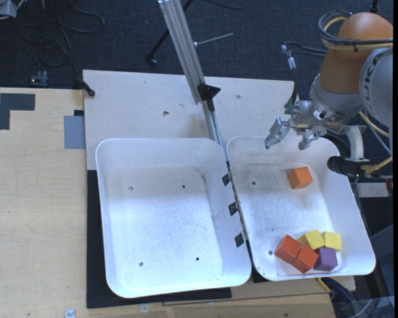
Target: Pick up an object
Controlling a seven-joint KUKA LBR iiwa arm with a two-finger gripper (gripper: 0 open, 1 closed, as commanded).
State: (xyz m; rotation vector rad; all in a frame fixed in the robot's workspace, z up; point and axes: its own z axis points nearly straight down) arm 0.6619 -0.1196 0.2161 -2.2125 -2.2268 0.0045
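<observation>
Two white bins sitting on a pale bench, cables trailing over dark floor, orange cube lying alone, gripper hovering spread, pinching nothing.

Both bins – left bin and right bin – look like smooth white plastic w/ a soft sheen, floors speckled w/ fine dark grit. The tabletop is pale wood-look laminate, matt. Blocks look matt and smooth: orange block, yellow block, purple block. The slanted rail is ribbed bare metal, dull silver. The pincer is grey metal – the arm dome above it glossy orange.
</observation>
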